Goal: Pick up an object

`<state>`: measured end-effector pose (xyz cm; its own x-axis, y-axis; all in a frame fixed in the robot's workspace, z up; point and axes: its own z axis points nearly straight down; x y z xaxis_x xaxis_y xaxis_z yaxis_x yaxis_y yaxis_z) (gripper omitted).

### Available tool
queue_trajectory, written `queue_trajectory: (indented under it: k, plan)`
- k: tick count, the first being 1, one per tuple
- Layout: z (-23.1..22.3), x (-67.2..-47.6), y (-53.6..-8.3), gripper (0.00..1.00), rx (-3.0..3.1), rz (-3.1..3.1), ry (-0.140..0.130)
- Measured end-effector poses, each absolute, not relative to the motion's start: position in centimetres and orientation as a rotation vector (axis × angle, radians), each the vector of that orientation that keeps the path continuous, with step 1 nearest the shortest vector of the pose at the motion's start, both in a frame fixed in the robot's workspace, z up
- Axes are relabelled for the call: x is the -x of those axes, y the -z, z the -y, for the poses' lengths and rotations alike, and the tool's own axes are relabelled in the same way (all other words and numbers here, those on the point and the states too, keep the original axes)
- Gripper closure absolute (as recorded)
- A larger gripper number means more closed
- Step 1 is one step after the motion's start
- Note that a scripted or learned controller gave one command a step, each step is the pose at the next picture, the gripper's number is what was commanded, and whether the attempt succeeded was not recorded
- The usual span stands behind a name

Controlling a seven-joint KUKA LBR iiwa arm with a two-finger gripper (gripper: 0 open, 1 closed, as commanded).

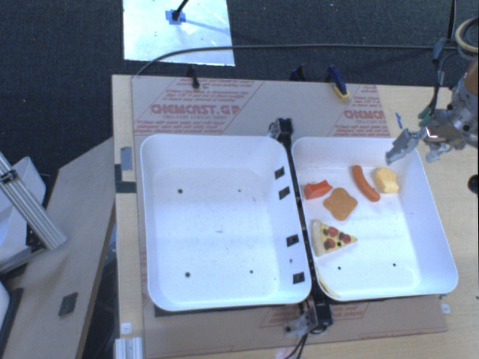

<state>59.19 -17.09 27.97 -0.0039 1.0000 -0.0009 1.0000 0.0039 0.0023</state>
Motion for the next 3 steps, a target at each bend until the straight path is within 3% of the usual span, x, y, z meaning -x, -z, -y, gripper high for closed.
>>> queue_trajectory:
  k: [1,2,3]
  plan:
    - [18.6,-63.6,-16.8,0.00,-2.213,-2.227,0.000]
    - [15.9,-64.5,-8.0,0.00,-2.215,-2.232,0.001]
    - [12.0,-57.4,-8.4,0.00,-2.224,-2.228,0.003]
